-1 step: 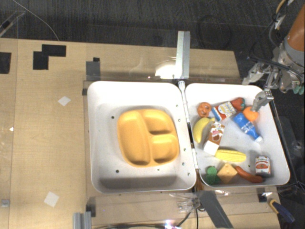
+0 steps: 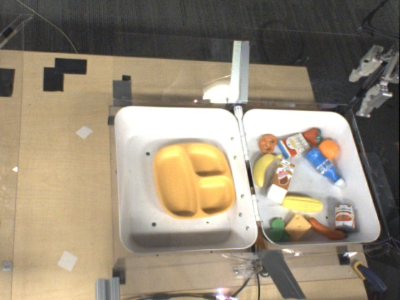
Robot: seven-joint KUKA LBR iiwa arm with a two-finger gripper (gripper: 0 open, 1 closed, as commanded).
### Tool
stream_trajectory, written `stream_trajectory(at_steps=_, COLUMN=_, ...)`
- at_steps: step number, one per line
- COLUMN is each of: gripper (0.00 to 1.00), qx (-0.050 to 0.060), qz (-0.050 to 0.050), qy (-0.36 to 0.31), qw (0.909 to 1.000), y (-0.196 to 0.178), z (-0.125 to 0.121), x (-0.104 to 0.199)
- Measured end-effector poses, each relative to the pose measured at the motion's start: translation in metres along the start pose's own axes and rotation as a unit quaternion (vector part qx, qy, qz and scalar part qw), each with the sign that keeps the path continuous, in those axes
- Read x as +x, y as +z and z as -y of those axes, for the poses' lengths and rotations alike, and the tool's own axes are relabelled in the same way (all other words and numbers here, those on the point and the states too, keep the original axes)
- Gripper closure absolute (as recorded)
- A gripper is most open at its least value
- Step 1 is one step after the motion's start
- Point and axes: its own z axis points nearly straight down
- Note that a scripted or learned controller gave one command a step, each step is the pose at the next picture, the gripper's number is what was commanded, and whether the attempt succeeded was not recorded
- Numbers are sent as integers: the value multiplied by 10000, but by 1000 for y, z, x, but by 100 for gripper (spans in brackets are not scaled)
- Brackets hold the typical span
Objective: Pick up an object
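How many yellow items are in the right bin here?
2. A banana lies at the right bin's left side, and a corn cob lies lower, near the middle. Others may be hidden under the pile.

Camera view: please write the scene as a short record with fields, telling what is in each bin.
left bin: one yellow divided tray, upside up, near the middle
right bin: many small toy foods
items in right bin: banana, corn cob, blue bottle, orange, small can, broccoli
gripper: at upper right, outside both bins
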Motion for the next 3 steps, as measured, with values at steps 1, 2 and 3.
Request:
stream_trajectory(at_steps=1, gripper=0, qx=-9, qz=-63, qy=36, qw=10000, y=44, z=-1, x=-19)
stream_trajectory(at_steps=2, gripper=0, qx=-6, qz=-40, qy=35, qw=10000, y=41, z=-1, x=-20)
stream_trajectory(at_steps=3, gripper=0, qx=-12, qz=-104, qy=11, qw=9999, y=173, z=29, x=23)
